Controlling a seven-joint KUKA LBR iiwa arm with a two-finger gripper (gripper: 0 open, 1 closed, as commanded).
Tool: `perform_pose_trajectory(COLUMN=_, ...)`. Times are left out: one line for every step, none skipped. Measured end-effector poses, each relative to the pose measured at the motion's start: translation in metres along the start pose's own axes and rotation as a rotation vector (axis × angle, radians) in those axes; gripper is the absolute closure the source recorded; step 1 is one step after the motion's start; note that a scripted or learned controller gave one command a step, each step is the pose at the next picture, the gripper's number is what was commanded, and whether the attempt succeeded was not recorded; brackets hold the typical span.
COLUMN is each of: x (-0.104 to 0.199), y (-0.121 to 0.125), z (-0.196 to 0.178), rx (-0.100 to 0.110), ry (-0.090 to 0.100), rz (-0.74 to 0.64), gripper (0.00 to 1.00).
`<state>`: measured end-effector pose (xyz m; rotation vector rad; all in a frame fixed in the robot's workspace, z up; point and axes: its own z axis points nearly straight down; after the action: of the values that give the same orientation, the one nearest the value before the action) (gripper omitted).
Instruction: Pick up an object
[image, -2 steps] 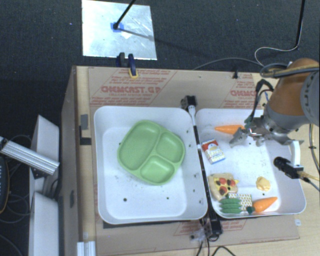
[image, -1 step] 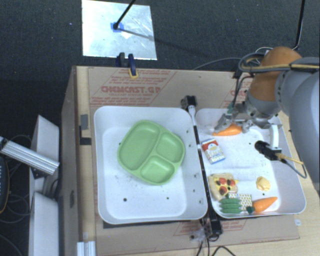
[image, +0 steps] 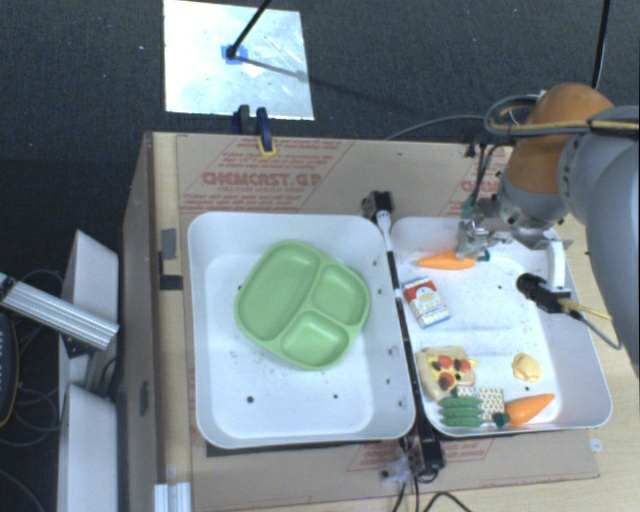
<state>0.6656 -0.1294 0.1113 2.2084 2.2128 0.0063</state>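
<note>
Hand (image: 473, 243) is hanging over the far end of the right bin (image: 490, 325), reaching in from the grey arm (image: 605, 190) (orange band showing above the wrist). Cannot tell whether the hand is apart or together from this angle.

An orange carrot (image: 446, 263) is lying flat in the right bin, its thick end just beside the hand tip and possibly touching it; contact unclear.

Also sitting in the right bin:
- a small red-and-white carton (image: 425, 302), near the divider
- a toy pizza slice (image: 446, 370)
- a yellow piece (image: 526, 367)
- a green pea pod (image: 460, 410)
- a second carrot (image: 528, 407), at the near edge

Left bin (image: 215, 300) is carrying a green divided plate (image: 302, 303), lying flat. Both bins are resting on the counter (image: 300, 180).
</note>
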Motion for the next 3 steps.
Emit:
perform_pose_trajectory(x=0.001, y=-0.001, z=0.002, rx=0.001, ry=0.002, rz=0.0, gripper=0.0)
perform_pose_trajectory(x=-0.022, y=0.005, z=0.023, rx=0.003, ry=0.005, rz=-0.002, gripper=0.0)
perform_pose_trajectory(x=0.028, y=-0.041, z=0.026, rx=0.012, ry=0.008, rz=-0.002, gripper=0.0)
